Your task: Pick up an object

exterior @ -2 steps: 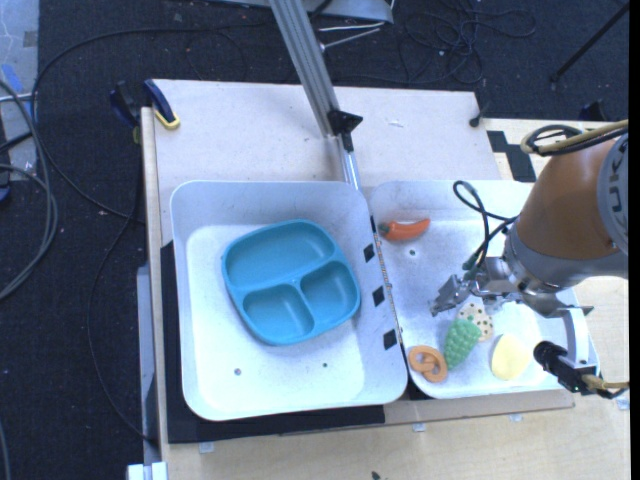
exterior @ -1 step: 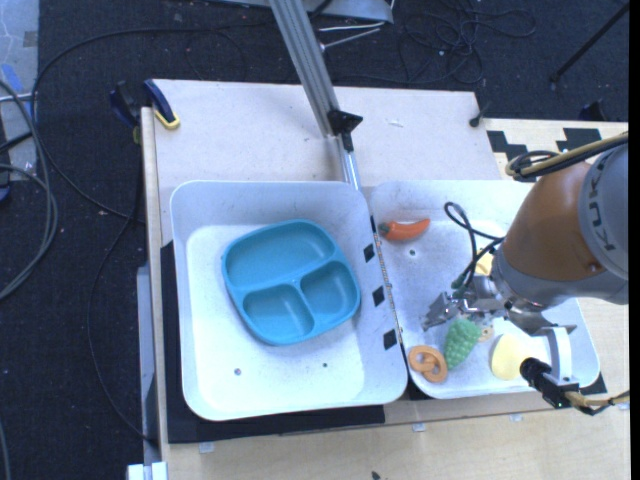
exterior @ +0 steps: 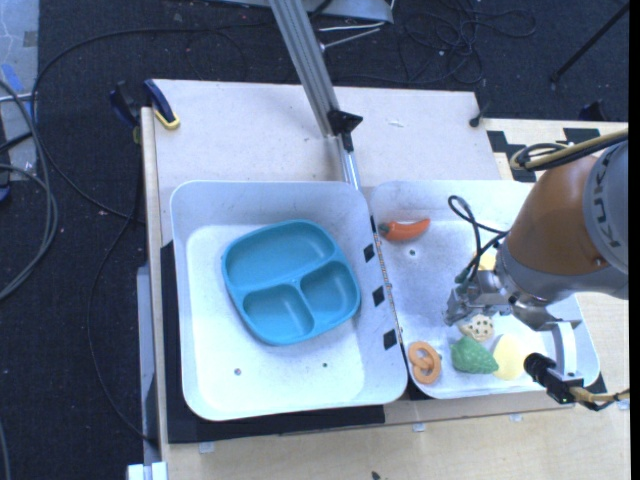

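Observation:
In the right bin (exterior: pixel 430 268) lie an orange carrot-like piece (exterior: pixel 404 229) near the back left, a pretzel (exterior: pixel 424 361) at the front left, a green leafy piece (exterior: pixel 473 356), a pale yellow object (exterior: pixel 509 356) and a small tan piece with dark dots (exterior: pixel 481 326). My gripper (exterior: pixel 470 303) hangs low over the bin, just above the dotted piece and the green piece. The wrist hides its fingertips.
The left bin (exterior: pixel 200 368) holds a blue three-compartment plate (exterior: pixel 290 280). A metal pole (exterior: pixel 305 53) slants down to the divide between the bins. A black cable (exterior: pixel 470 223) loops over the right bin beside the arm (exterior: pixel 565 228).

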Tool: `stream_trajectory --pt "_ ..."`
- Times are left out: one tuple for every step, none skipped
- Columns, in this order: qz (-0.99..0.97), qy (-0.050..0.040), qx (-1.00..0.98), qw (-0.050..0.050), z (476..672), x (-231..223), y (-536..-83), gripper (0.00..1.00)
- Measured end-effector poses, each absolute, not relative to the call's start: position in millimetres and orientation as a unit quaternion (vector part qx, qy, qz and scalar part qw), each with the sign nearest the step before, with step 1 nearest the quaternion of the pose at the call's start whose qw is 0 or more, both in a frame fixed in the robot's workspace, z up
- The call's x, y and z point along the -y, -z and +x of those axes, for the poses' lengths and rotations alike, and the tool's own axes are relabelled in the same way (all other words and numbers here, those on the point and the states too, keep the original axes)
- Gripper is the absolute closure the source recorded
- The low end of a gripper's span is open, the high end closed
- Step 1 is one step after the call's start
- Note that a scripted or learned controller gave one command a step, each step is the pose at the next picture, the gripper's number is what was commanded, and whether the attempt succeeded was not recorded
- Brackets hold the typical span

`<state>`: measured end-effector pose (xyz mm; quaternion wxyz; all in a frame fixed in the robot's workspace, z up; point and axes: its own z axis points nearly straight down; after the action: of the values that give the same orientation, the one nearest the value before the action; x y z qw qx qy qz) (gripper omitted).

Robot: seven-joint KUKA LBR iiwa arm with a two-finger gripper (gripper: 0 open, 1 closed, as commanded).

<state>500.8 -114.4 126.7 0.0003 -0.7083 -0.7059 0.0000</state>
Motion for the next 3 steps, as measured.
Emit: stream_trajectory --pt "-0.708 0.0010 0.706 -0.002 494.4 121.4 -176.0 1.00" --pt "-0.706 0.0014 0.708 -0.002 499.3 119.9 -219.1 1.00" --pt "-0.706 0.0016 0.708 -0.003 500.9 120.1 -264.9 1.00"
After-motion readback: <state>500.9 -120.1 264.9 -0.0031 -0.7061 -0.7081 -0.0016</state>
